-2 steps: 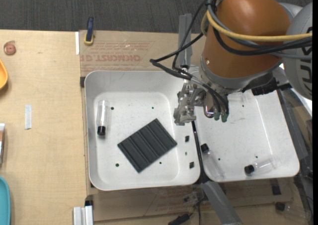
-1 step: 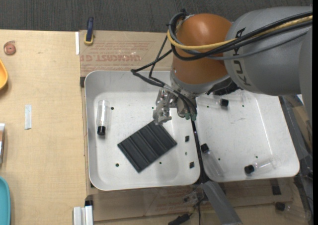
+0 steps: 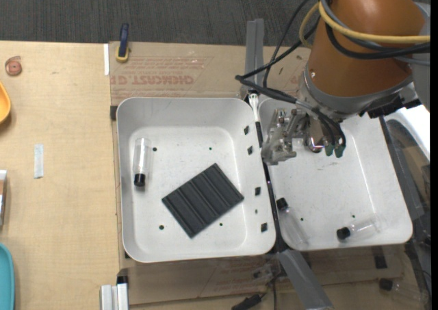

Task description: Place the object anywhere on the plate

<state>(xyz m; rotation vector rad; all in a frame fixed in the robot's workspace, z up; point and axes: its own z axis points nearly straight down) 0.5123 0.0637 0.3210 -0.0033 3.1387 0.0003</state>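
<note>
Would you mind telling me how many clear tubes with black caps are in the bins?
2. One tube lies in the left bin, left of the ribbed plate. The other tube lies near the right bin's front edge. The arm may hide more.

The 2 bins (image 3: 130, 233) look like smooth white plastic. Left of the bare-metal gripper (image 3: 284, 141), a ribbed matt dark-grey plate (image 3: 203, 199) lies by a clear glossy tube (image 3: 140, 158). Under them, the brown cardboard (image 3: 164, 72) looks dull and papery.

Grey arm (image 3: 369, 35) with orange band enters from right, wrist pointing down; gripper (image 3: 294, 139) hangs low, near frame center-right.
</note>
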